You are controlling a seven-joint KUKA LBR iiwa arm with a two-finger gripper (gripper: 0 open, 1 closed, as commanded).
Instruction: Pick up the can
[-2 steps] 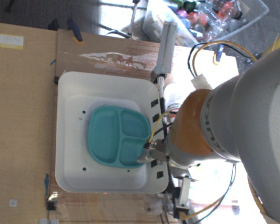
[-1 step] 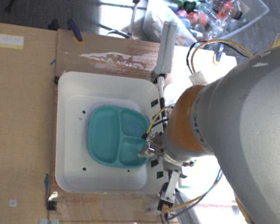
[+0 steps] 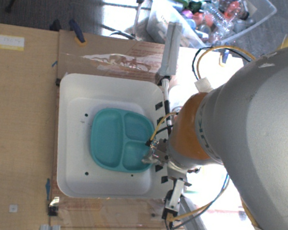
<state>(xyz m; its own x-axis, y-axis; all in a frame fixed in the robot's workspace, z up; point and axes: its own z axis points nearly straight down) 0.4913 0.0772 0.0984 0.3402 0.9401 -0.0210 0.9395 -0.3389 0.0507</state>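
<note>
A: Where does the arm sit?

B: The big grey arm with the orange band (image 3: 193, 136) comes in from the right and covers most of that side. Its bulk hangs over the dividing edge between the two bins, so the right-hand bin is almost wholly hidden beneath it.

A: And the claw?

B: The claw (image 3: 155, 155) seems to lie at the right rim of the teal plate, under the wrist. The wrist and a tangle of yellow and black cables (image 3: 159, 130) block the view, so nobody could tell how wide it stands or whether it grips anything.

A: What lies in the left bin?

B: The shallow white plastic bin (image 3: 74, 129) holds a teal plastic divided plate with three compartments (image 3: 117, 140). The plate lies flat near the middle, toward the right wall.

A: Where is the can?

B: No can can be made out from this angle. The arm masks the place where one might lie, so its spot cannot be told.

A: What else surrounds the bins?

B: The brown cardboard-covered surface (image 3: 13, 122) stretches to the left, with a pale label (image 3: 10, 42) near its far left corner. A grey upright post (image 3: 171, 47) stands just behind the bin. Beyond it, on the floor, a clear plastic tub of mixed colourful items (image 3: 211, 13) rests. Blue clips (image 3: 77, 32) sit on the surface's far edge.
</note>
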